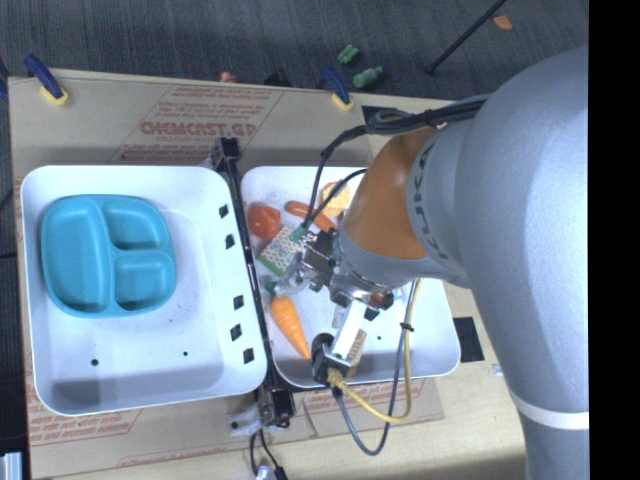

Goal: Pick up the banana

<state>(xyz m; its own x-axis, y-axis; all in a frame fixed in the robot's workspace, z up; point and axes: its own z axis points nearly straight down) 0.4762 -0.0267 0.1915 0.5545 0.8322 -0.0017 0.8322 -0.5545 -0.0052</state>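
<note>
Yellow is scarce from my seat: a pale sliver I take for the banana [341, 200] lies toward the far side of the right bin [432, 340], mostly hidden under the arm's orange-banded wrist. The gripper [289, 268] hangs low over the bin's left part, near the carrot [288, 326] and a red tomato-like piece [263, 220], with a small orange item [297, 209] just beyond. I cannot tell whether the gripper is wide or closed, and I see nothing held in it. To do this step well, I would lift clear first, shift toward the bin's far side until the banana sits plainly under the tool, line the jaws across its narrow width, then descend straight. The nearby tomato and orange piece could be caught by mistake. The blue divided plate [105, 253] in the left bin [200, 298] plays no part.
</note>
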